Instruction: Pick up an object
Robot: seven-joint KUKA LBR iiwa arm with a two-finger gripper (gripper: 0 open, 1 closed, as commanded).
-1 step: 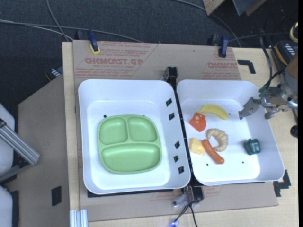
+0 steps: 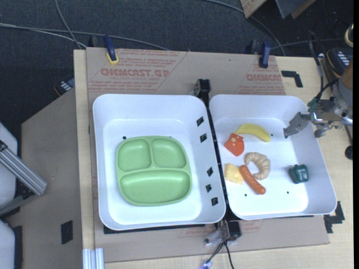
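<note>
Your jaws (image 2: 294, 126) sit at the right edge of the frame, over the upper right part of the right bin (image 2: 322, 175). You see a grey finger pointing left and down toward the bin floor, but the view does not let you tell whether the jaws are open or closed. Nothing shows between them, and they touch none of the objects.

The things you could pick lie in the right bin, left of and below the jaws. Nearest is the yellow banana (image 2: 253, 131), to the left of the jaws near the upper middle of the bin. Just below and left of it is a red piece (image 2: 235, 144). Further down lie a pale ring-shaped pastry (image 2: 258, 164), a small yellow piece (image 2: 233, 173) and an orange sausage-like piece (image 2: 253, 180), close together; the orange piece touches the yellow piece. A dark green object (image 2: 299, 174) lies apart, below the jaws near the bin's right wall.

The left bin (image 2: 104, 150) holds a green divided plate (image 2: 153, 169), lying flat.

Both bins rest on a light wooden surface (image 2: 84, 150) with cardboard under them and two clamps (image 2: 111, 53) at its upper edge. Dark carpet (image 2: 33, 55) with cables surrounds it in the upper left of the frame.
</note>
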